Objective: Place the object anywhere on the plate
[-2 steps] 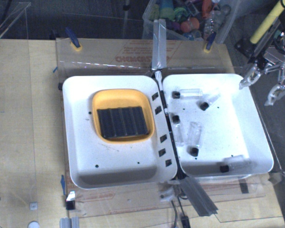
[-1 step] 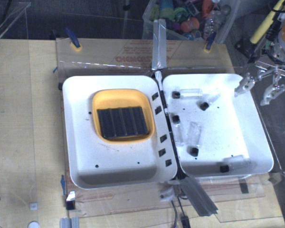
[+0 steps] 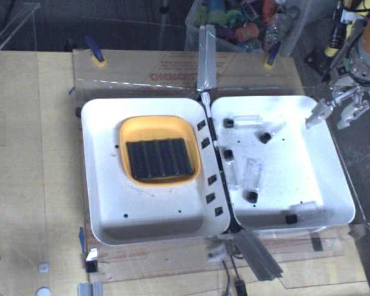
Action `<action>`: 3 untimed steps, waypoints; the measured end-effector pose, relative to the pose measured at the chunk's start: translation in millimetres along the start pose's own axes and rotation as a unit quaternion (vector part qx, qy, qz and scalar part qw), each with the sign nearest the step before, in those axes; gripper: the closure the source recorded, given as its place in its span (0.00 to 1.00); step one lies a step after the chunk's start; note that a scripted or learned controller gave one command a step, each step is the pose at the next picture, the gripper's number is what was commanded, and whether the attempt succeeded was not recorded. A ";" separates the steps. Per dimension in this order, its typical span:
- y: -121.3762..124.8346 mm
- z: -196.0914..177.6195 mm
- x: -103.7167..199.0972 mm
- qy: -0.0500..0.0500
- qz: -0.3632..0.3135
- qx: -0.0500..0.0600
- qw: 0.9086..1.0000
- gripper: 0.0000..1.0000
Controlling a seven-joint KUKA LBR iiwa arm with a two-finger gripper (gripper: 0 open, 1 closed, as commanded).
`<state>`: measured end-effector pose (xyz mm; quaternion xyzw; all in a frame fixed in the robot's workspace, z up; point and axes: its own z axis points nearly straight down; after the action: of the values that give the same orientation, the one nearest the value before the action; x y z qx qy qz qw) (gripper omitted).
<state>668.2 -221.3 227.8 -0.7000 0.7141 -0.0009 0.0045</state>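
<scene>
Gripper [image 3: 336,110] hovers at the upper right corner of the right bin [image 3: 333,184], over its rim, at about 2 o'clock from the bin's centre. Its fingers stand apart with nothing between them. The arm enters from the right edge of the view.

Candidate objects are small clear vials with dark caps, scattered across the right bin: one near 12 o'clock [image 3: 242,122], one just right of it [image 3: 268,132], two close to the centre divider [image 3: 229,165], one near the middle [image 3: 253,180], and one at the front rim [image 3: 302,213]. Which is intended cannot be determined.

The plate [image 3: 129,134] is yellow, lies in the left bin [image 3: 98,165], and carries a dark ribbed insert [image 3: 159,158].

Procedure, judged from the layout:
1. Select a vial well apart from its neighbours; the 12 o'clock pair is nearest the gripper.
2. Align the fingers across the vial's short axis; clear cylinders roll readily.
3. Lift clear of the divider before traversing toward 9 o'clock.
4. Release low over the insert, so the ribs check rolling.
</scene>
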 end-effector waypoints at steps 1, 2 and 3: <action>0.0 -18.8 0.0 0.000 -0.144 -0.001 0.990 0.00; -0.2 -49.2 -7.6 0.000 -0.223 -0.001 0.975 0.00; 0.7 -29.7 -9.4 -0.002 -0.309 -0.004 0.951 0.00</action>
<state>667.4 -212.1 257.5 -0.8863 0.4631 0.0021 0.0023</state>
